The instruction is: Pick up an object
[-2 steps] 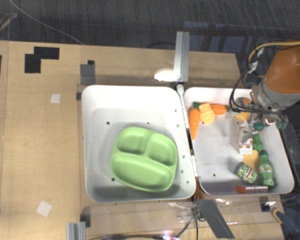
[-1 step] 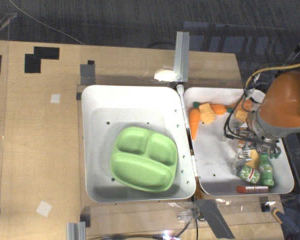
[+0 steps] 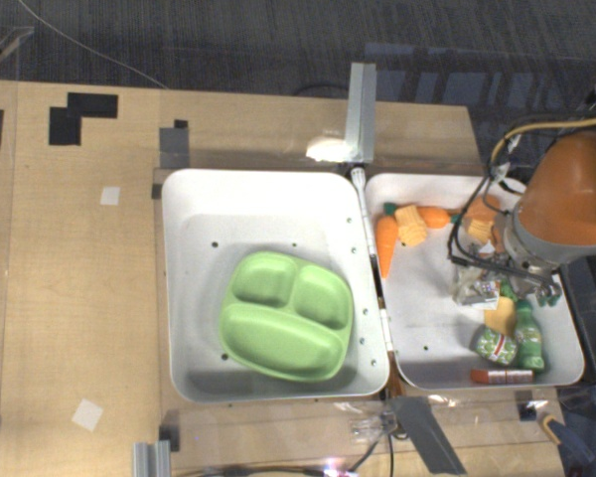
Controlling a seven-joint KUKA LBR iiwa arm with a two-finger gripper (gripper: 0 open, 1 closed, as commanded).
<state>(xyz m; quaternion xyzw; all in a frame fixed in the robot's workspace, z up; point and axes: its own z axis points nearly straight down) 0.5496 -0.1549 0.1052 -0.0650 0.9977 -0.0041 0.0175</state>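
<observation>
The grey arm with its orange band (image 3: pixel 574 189) reaches down into the right bin (image 3: pixel 417 326). Its gripper (image 3: pixel 480 288) hangs low over a cluster of small items near the bin's right side. Under and beside it lie a yellow piece (image 3: pixel 499 315), a green bottle (image 3: pixel 526 334) and a green patterned packet (image 3: pixel 495 345). An orange carrot (image 3: pixel 386 243) lies along the bin's left wall. A yellow block (image 3: pixel 411 225) and an orange piece (image 3: pixel 435 217) sit at the back. A red marker (image 3: pixel 501 375) rests at the front edge. The wrist hides the fingertips.
The left bin (image 3: pixel 194 266) holds a green divided plate (image 3: pixel 286 314). A metal post (image 3: pixel 361 112) stands behind the seam between the bins. Cables (image 3: pixel 536 127) loop off the arm at the right. Wooden bench (image 3: pixel 70 296) spreads to the left.
</observation>
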